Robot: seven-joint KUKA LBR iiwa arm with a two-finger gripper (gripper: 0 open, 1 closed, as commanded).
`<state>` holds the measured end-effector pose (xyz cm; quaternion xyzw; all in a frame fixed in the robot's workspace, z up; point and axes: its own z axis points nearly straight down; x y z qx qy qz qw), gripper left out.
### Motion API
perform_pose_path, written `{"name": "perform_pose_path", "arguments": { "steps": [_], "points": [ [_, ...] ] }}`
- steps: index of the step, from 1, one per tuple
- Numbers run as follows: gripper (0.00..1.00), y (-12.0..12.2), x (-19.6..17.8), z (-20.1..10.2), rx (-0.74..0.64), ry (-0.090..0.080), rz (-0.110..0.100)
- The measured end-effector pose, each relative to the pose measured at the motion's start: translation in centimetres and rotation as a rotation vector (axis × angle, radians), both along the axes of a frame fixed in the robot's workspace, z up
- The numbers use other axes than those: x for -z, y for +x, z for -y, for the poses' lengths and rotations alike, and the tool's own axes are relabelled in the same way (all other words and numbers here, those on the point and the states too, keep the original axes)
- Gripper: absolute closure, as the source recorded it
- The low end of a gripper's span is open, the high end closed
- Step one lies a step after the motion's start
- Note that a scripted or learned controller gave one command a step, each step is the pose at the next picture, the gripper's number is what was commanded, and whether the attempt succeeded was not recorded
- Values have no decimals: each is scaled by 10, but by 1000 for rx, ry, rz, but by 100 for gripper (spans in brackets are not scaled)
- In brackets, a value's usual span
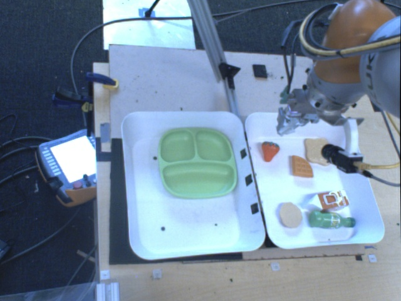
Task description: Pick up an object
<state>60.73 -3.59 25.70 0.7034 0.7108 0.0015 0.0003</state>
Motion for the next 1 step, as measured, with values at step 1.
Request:
{"name": "perform_pose_path", "arguments": {
  "steps": [1],
  "points": [
    [100,-2,2,-47,1,-1,-1]
  ]
}}
